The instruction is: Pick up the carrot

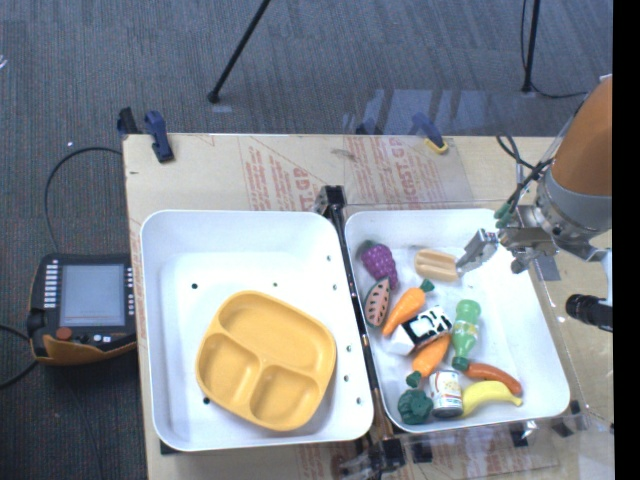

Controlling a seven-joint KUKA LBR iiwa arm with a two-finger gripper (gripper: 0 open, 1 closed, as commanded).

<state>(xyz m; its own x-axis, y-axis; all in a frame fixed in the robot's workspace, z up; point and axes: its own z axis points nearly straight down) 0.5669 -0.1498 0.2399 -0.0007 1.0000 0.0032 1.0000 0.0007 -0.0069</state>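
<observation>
An orange carrot (402, 310) with a green top lies tilted in the right bin (548, 340), left of its middle, between a watermelon slice (377, 303) and a black-and-white block (430, 325). A second, shorter carrot-like piece (432, 353) lies just below it. My gripper (508, 257) hangs over the bin's upper right part, up and to the right of the carrot and apart from it. It is open, with nothing between its fingers; the left finger (477, 252) hovers beside a tan bread roll (436, 264).
The right bin also holds purple grapes (378, 261), a green bottle (465, 328), a red chili (492, 375), a banana (487, 397), a small can (446, 392) and broccoli (413, 405). A yellow divided plate (265, 360) lies in the left bin (152, 268).
</observation>
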